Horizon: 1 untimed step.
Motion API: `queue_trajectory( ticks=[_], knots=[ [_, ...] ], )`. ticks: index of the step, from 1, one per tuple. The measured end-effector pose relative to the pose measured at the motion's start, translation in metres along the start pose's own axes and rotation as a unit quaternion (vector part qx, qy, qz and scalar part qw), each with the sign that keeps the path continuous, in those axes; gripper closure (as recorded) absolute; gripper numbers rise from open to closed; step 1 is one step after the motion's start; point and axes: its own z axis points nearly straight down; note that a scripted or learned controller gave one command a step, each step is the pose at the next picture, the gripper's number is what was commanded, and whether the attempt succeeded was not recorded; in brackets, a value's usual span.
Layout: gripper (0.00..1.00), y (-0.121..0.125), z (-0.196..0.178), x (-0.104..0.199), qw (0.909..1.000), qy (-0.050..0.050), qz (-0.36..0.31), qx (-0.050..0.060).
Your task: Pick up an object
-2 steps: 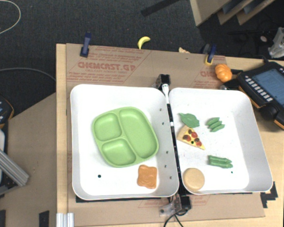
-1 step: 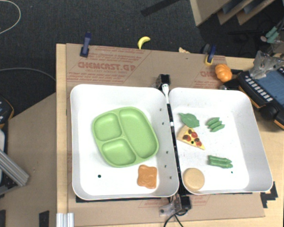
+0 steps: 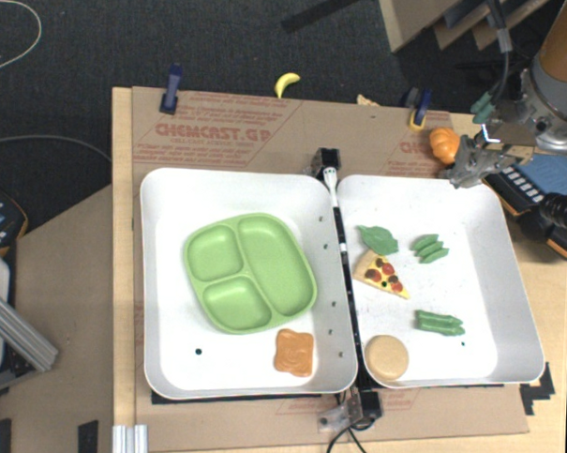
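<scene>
Pincer: pincer (image 3: 471, 165) sits at the far right corner of the right bin (image 3: 506, 278), just above its rim; whether it is wide or narrow I cannot tell (it is too small and dark here).
Direction: every object in the right bin lies toward the near left from the pincer; nearest seems the upper pod (image 3: 430, 248).
Axis: this pod lies on a slant, the lower pod (image 3: 439, 322) almost across the bin.
Right bin count: two pods, one leaf (image 3: 379, 239), one pizza slice (image 3: 383, 274), one round cookie (image 3: 387, 357).
Left bin count: left bin (image 3: 165, 263) carries one green tray (image 3: 251, 271) and one orange piece (image 3: 294, 352).
Outside: one orange fruit (image 3: 443, 143), one banana (image 3: 287, 82) on the table.
</scene>
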Motion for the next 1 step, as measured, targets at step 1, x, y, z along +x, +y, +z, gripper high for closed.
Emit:
queue_trajectory(
  ticks=[1],
  knots=[
    [1.0,-0.0239,0.0362,0.0713,1.0,0.0,-0.001,0.0]
  ],
)
